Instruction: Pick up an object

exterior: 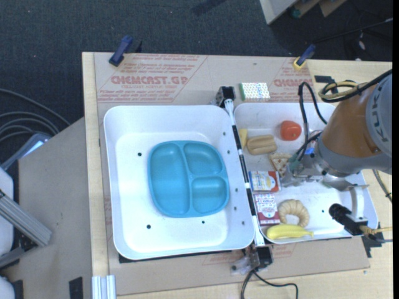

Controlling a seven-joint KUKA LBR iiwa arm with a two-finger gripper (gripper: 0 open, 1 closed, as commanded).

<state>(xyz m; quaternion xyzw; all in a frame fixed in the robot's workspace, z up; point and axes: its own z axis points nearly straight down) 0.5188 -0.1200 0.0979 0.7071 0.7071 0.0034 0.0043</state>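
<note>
The right bin (pixel 349 229) holds a red tomato (pixel 290 129), a tan bread roll (pixel 261 144), a croissant (pixel 293 211), a yellow banana (pixel 288 232), a red and white carton (pixel 267 207) and a small packet (pixel 262 180). My gripper (pixel 292 169) reaches in from the right and sits low over the bin's middle, just right of the small packet and below the bread roll. A small brownish item (pixel 279 161) lies right by the gripper's tip. Nothing shows between the fingers.
The left bin (pixel 124 167) holds a blue divided plate (pixel 189 177). A black cable (pixel 308 104) loops over the right bin's far side. A small patterned box (pixel 255 91) sits behind the bins. Clamps sit at the board's back edge.
</note>
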